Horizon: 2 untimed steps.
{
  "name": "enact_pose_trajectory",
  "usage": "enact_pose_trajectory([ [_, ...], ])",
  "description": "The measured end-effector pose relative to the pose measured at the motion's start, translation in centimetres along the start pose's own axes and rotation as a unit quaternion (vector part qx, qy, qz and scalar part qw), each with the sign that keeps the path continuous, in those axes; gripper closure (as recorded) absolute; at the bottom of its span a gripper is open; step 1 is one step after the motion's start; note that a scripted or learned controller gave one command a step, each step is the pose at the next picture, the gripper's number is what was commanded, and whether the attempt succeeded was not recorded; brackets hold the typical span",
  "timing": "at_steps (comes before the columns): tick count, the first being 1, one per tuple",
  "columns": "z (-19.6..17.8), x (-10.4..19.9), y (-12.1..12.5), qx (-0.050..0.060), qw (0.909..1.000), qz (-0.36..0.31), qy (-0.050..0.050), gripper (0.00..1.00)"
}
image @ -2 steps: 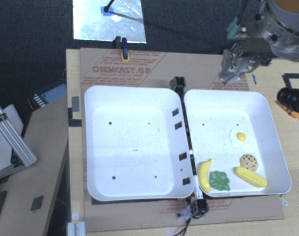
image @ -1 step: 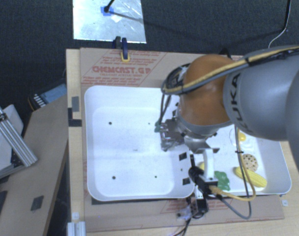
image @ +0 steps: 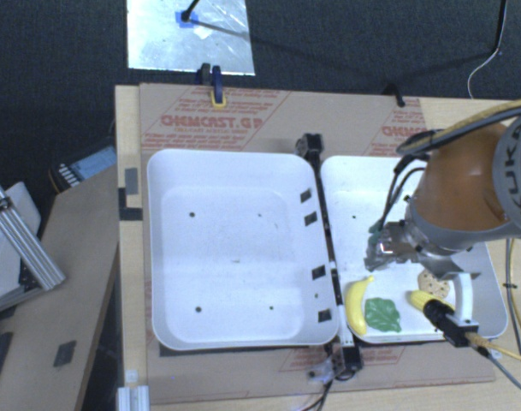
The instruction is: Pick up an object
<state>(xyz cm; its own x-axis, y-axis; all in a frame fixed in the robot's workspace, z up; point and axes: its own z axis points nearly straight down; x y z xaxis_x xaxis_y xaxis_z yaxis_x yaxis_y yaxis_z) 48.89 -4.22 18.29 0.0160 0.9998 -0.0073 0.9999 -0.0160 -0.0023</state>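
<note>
two bins sit side by side; the right bin (image: 346,187) is the landmark. the claw (image: 381,251) hangs over its middle; open or shut, i cannot tell. the banana (image: 356,306) stands lengthwise at its near-left corner, just below the claw.

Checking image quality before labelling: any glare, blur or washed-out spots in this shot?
Camera view: the foil sheet at top glares brightly; the left bin is washed out to near-featureless white; the gripper looks soft and blurred; the banana and green object stay fairly distinct.
</note>
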Motion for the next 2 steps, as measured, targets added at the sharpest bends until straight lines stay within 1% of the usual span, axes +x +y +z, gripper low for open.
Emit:
enact_pose_trajectory([
  [1, -17.0, 5.8, 5.3, -0.013, 0.9998, -0.013, 0.005, 1.00],
  [2, -13.8, 12.3, 1.9, -0.001, 0.9999, -0.013, 0.005, 1.00],
])
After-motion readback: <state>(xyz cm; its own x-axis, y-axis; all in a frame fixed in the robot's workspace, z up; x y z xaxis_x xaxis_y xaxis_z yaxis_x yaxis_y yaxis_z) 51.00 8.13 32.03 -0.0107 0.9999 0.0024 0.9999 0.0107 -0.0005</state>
